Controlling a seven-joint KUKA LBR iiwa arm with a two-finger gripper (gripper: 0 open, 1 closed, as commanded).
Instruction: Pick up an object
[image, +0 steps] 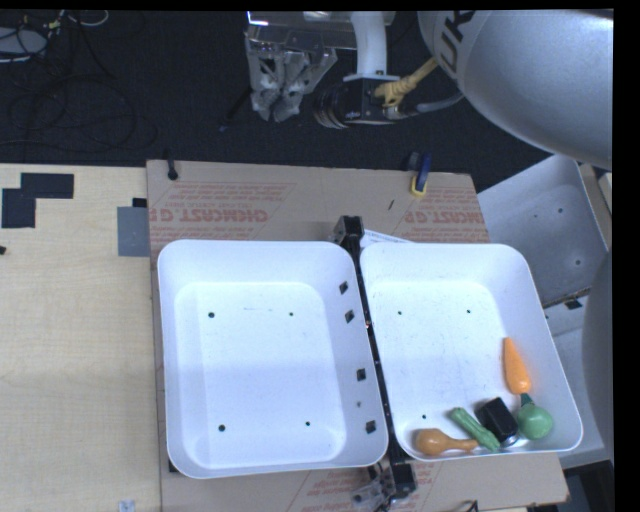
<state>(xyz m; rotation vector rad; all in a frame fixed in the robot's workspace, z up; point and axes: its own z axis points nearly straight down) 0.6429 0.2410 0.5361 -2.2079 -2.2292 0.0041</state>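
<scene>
The gripper (290, 85) hangs high at the back of the bench, well clear of both bins, and nothing sits between its fingers — whether they are parted or closed cannot be told from here. This looks like the approach stage. The candidates are all crowded into the near-right corner of the right bin (440, 265): an orange carrot (516, 367), a black block (497, 419), a green piece (535, 422) and a tan gourd-shaped toy (443, 441). The next move calls for a long reach across and down — the carrot, lying slightly apart, seems the cleanest target.

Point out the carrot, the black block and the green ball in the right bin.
carrot (516, 367): camera view, middle of its orange body.
black block (497, 419): camera view, its top face.
green ball (536, 422): camera view, centre of its round surface.
</scene>
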